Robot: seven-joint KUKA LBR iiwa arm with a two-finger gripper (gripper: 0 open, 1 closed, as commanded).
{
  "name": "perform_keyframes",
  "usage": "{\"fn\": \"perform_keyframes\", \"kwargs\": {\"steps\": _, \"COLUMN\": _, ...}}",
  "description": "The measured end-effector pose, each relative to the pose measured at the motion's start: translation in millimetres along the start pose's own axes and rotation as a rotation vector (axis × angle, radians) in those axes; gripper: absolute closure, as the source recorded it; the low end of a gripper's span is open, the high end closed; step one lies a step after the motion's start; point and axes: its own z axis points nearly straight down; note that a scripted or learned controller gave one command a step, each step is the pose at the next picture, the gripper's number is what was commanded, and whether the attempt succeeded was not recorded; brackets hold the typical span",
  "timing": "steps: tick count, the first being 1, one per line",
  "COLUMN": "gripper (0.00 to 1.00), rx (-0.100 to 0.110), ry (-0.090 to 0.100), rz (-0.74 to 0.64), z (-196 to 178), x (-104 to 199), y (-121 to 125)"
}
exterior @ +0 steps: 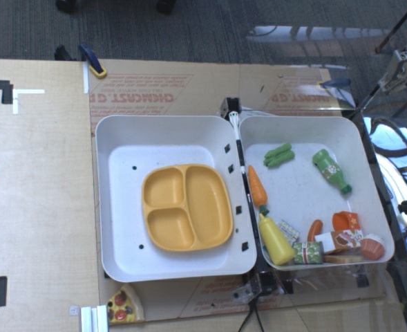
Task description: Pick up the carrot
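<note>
Because the carrot point(257, 186) lies flat against the left wall of the right bin point(366, 159), just above the yellow bottle point(275, 241), a grab from the open side looks easiest, and I cannot tell how the tool stands.

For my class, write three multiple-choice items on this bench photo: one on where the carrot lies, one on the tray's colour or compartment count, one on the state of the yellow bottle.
1. Where is the carrot?
A. On the tray
B. In the right bin, by its left wall
C. On the cardboard

2. How many compartments has the yellow tray?
A. Two
B. Three
C. Five

3. The yellow bottle is:
A. Lying on its side
B. Standing upright
C. Lying on the tray

Key: 1 B, it lies beside the wall between the bins; 2 B, two dividers make three wells; 3 A, its length rests on the bin floor.
</note>
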Motion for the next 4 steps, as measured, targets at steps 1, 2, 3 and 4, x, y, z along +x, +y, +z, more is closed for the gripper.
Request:
{"fn": "perform_keyframes", "kwargs": {"steps": 1, "gripper": 0.0, "rx": 0.0, "ry": 0.0, "rz": 0.0, "z": 0, "x": 0, "y": 0}}
{"fn": "perform_keyframes", "kwargs": {"steps": 2, "gripper": 1.0, "rx": 0.001, "ry": -0.003, "rz": -0.004, "z": -8, "x": 0, "y": 2}}
{"fn": "perform_keyframes", "kwargs": {"steps": 3, "gripper": 0.0, "rx": 0.002, "ry": -0.002, "rz": -0.004, "z": -8, "x": 0, "y": 2}}
{"fn": "perform_keyframes", "kwargs": {"steps": 4, "gripper": 1.0, "rx": 0.003, "ry": -0.005, "rz": -0.008, "z": -16, "x": 0, "y": 4}}
